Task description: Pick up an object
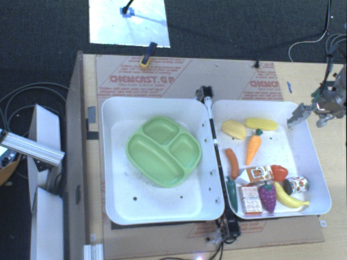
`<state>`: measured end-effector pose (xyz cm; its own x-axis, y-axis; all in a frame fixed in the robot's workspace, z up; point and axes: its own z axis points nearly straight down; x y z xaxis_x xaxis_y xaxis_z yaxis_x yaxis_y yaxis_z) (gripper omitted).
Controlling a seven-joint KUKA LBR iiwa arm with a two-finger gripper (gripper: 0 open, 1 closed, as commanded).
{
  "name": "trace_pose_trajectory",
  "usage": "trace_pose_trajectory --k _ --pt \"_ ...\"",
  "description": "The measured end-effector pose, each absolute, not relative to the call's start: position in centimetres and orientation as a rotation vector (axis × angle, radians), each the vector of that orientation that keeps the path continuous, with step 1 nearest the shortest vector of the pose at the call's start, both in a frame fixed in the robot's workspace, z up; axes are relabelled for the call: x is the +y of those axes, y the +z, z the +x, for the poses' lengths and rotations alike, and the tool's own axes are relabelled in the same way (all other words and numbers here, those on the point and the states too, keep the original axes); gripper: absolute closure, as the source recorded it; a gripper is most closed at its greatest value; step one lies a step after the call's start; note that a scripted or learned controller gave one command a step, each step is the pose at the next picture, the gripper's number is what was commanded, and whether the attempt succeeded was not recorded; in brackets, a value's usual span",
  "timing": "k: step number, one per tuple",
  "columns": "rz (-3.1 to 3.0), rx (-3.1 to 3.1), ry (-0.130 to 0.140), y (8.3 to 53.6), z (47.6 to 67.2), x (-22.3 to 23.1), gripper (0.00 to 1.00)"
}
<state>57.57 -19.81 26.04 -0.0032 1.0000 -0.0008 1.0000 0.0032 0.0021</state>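
Observation:
My gripper (310,118) hangs over the far right rim of the right bin (314,161), open, with nothing between its fingers. Toy food fills that bin. A yellow lemon (234,129) and a corn cob (261,124) lie at the back, left of the gripper. A carrot (252,148) and a red sausage (232,162) lie in the middle. Toward the front are an orange box (259,174), a red pepper (278,173), a small can (297,185), a banana (290,198), purple grapes (268,197), a red carton (249,199) and a green pickle (231,191).
The left bin (119,199) holds a green divided plate (164,150). A black bar (214,140) runs along the seam between the bins. Both bins rest on a cardboard sheet (162,75). Cables hang at the back right.

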Motion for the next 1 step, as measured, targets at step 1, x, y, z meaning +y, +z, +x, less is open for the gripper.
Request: trace_pose_trajectory --k 1 --pt "2.215 2.234 -0.001 14.42 60.79 -15.47 0.0"
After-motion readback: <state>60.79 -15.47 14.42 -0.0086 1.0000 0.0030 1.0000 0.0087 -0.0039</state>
